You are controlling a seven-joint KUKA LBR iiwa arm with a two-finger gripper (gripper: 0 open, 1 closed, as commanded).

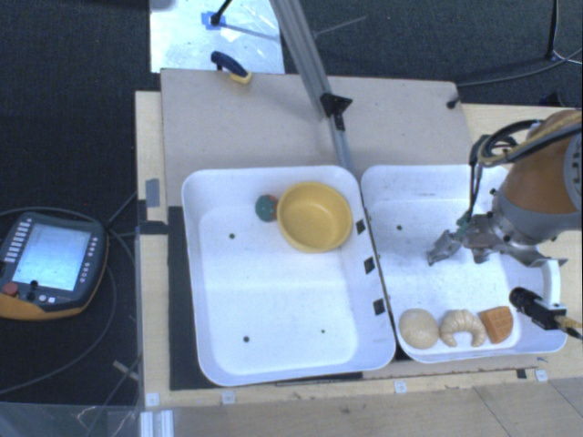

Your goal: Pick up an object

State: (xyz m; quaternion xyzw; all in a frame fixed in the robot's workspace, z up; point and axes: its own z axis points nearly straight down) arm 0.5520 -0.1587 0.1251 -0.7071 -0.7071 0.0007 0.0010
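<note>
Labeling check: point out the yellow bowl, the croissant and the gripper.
yellow bowl (pixel 314 217), camera view, inner floor of the bowl
croissant (pixel 463 327), camera view, middle of its curved body
gripper (pixel 444 248), camera view, between its fingertips

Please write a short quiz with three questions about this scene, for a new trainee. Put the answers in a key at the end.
1. True or false: the yellow bowl sits in the left bin.
2. Multiple choice: how many food-like items lie in a row along the near edge of the right bin? A) one B) three C) five
3. Short answer: which small thing is next to the yellow bowl, on the side away from the right bin?

Key
1. True.
2. B: a pale round roll, a croissant and an orange-brown piece.
3. A small dark green object, close against the bowl's rim.
</note>
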